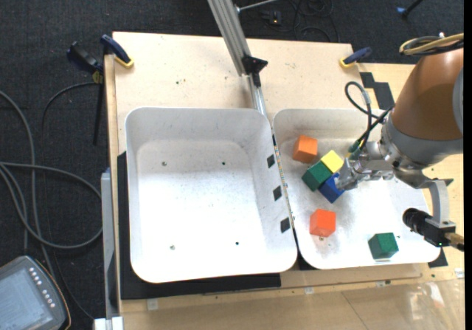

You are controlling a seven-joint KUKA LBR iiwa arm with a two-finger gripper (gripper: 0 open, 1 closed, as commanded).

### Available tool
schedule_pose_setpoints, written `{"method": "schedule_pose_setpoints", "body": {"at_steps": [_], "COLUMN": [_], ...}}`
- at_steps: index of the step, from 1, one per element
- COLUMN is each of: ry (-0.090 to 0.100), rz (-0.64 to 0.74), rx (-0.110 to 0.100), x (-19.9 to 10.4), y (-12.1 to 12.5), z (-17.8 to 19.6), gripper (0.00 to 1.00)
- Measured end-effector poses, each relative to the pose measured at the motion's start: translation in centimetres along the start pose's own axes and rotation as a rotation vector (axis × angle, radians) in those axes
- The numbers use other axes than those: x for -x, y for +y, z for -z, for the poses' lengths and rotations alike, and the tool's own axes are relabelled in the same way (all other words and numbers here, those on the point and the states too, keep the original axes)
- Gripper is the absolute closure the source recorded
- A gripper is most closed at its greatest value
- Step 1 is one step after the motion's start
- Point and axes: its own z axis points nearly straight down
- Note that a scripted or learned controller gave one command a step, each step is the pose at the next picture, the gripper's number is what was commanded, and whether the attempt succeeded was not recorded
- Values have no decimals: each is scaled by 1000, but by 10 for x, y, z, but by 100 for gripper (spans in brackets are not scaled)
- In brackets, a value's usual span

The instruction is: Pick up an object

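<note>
The right bin holds several blocks. An orange block lies toward its back left. A yellow block, a green block and a blue block sit packed together near the middle. A red-orange block lies closer to the front, and a dark green block rests near the front right corner. My gripper reaches in from the right and sits low, right against the yellow and blue blocks. Its tips are hidden behind the wrist and the block cluster.
The left bin stands beside the right one on the wooden bench. A metal pole slants down to the bins' shared back edge. Clamps sit at the bench's back corners. Cables lie on the floor to the left.
</note>
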Motion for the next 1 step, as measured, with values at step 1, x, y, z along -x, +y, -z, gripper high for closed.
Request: {"method": "schedule_pose_setpoints", "body": {"at_steps": [1], "ry": [0], "rz": [0], "rx": [0], "x": [-53], "y": [10], "z": [10], "gripper": [100]}}
